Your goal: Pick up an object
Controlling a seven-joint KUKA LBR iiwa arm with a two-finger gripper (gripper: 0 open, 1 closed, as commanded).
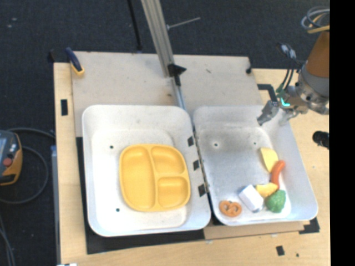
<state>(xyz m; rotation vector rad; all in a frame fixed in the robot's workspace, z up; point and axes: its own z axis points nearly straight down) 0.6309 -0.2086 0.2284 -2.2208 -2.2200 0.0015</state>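
Observation:
Several toy foods lie in the right bin [233,143], gathered near its front right corner. They are a yellow wedge [269,158], an orange carrot [277,172], a small yellow piece [266,189], a green broccoli [275,200], a white block [250,197] and a brown pretzel [229,208]. My gripper [275,115] hangs over the bin's far right corner, well behind the yellow wedge. Its fingers are spread, with nothing between them.
The left bin [100,132] holds a yellow divided plate [155,177]. A metal post [161,37] rises behind the bins, between them. Bare bin floor spreads across the left and middle of the right bin.

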